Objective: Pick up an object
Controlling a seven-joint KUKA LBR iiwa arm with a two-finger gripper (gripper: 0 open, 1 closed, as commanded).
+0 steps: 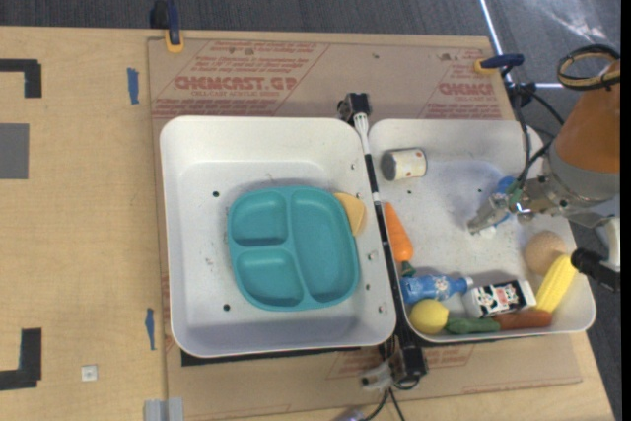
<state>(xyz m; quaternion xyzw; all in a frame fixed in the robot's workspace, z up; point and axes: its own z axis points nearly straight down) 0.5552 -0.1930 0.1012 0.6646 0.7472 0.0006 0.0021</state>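
From the camera above the bench we see two shallow white bins side by side, and we take the teal divided tray (293, 248) as our landmark. It lies flat in the left bin (187, 212), and a yellow piece (352, 210) shows from under its right edge.

All other objects are to the right of the tray, in the right bin (454, 138). Just beside the tray, along the wall between the bins, lies an orange carrot (396, 232). Further up from it rests a small white and grey cylinder (403, 164). Below the carrot there are a blue bottle (432, 287), a yellow lemon (429, 315), a green vegetable (471, 324), a small black and white carton (503, 295) and a red item (525, 318). Far right of the tray stand a yellow corn cob (556, 281) and a beige round object (543, 251).

The gripper (490, 215) hangs over the bare middle floor of the right bin, well apart from the tray. Its fingers are narrow and point to the left, and we see nothing between them. The carrot and the cylinder are near it but not touching.
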